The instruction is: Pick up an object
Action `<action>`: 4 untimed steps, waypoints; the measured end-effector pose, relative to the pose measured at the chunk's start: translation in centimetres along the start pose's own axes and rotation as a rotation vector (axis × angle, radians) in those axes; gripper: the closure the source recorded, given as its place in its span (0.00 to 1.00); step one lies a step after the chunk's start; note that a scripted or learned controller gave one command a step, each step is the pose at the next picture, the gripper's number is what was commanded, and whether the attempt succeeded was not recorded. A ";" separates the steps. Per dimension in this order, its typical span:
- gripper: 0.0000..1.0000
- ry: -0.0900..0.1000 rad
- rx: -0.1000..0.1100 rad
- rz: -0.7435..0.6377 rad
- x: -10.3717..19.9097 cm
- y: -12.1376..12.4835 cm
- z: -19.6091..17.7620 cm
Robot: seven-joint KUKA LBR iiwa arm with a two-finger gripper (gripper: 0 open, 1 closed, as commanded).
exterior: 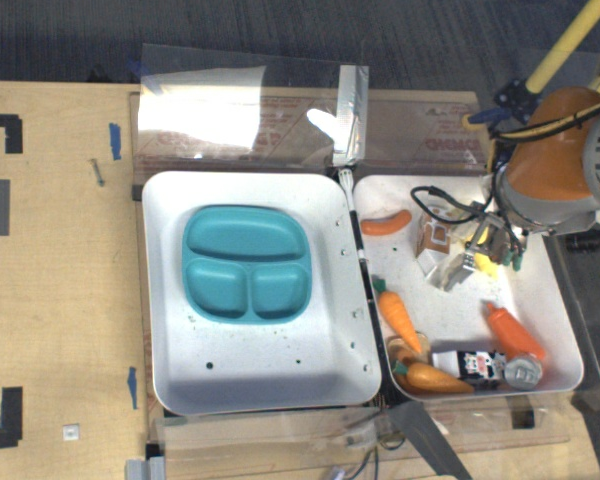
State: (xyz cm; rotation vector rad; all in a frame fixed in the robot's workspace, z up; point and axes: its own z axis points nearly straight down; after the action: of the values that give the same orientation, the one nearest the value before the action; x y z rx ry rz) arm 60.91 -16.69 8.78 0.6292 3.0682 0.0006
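Note:
My gripper (452, 268) hangs low over the upper middle of the right bin (560, 298), with the orange-banded wrist (550, 163) above it at the right. A small yellow piece (492, 260) lies just right of the gripper. An orange-red sausage (385, 223) rests at the bin's upper left. A carrot (398, 315) lies along the left wall. Near the front sit an orange vegetable (432, 377), a black bottle (472, 364) with a grey cap (521, 371), and a red-orange carrot (514, 332). Nothing is seen held.
The left bin (170, 348) holds a teal divided plate (247, 262). A clear plastic sheet (240, 118) and a metal divider post (350, 118) stand behind the bins. Black cables (445, 203) loop off the wrist above the right bin.

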 end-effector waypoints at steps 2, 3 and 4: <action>1.00 0.023 0.012 -0.069 -4.2 0.8 -1.1; 0.00 0.024 0.012 -0.069 -4.2 0.8 -1.0; 0.00 0.003 0.005 -0.029 -1.8 6.8 -0.1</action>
State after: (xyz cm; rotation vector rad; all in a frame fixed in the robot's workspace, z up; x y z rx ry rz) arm 65.23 -11.14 8.94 0.5849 3.0808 -0.0060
